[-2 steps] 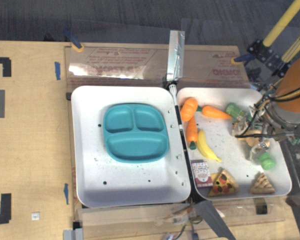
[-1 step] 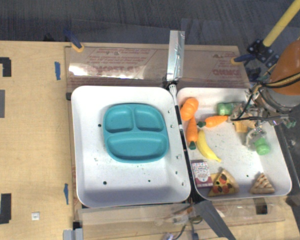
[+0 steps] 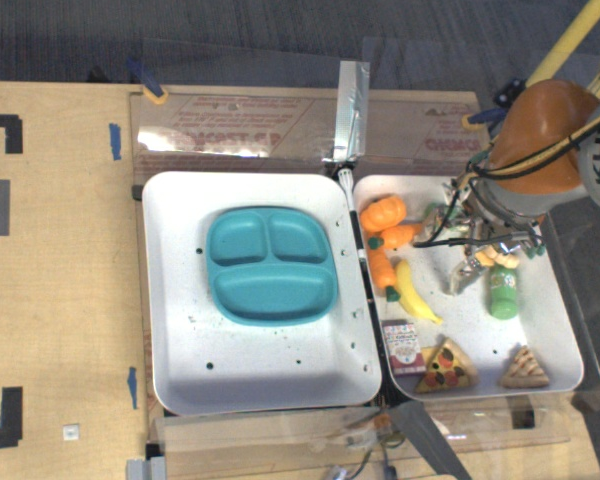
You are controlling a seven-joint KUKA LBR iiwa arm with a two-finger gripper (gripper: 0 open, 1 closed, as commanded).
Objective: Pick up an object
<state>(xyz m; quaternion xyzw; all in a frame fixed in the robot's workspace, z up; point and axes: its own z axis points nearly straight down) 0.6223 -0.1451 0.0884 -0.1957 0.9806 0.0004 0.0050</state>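
Note:
The right bin (image 3: 560,313) holds several toy foods. An orange pumpkin (image 3: 384,211) and two carrots (image 3: 397,235) (image 3: 382,269) lie along its left side, with a yellow banana (image 3: 416,292) below them. A green bottle (image 3: 502,294) lies right of the middle. Two pizza slices (image 3: 447,365) (image 3: 525,367) and a small printed box (image 3: 402,346) rest near the front wall. My gripper (image 3: 485,256) hangs over the upper right part of this bin, just above the green bottle's top end. A small pale yellow thing (image 3: 502,258) shows beside the gripper's tip, and cables hide part of the tip.
The left bin (image 3: 170,268) bears a teal divided plate (image 3: 271,265). A raised divider (image 3: 361,268) separates the two bins. The arm's orange band (image 3: 542,133) and grey wrist cover the right bin's back right corner. A taped metal strip (image 3: 351,108) stands behind the bins.

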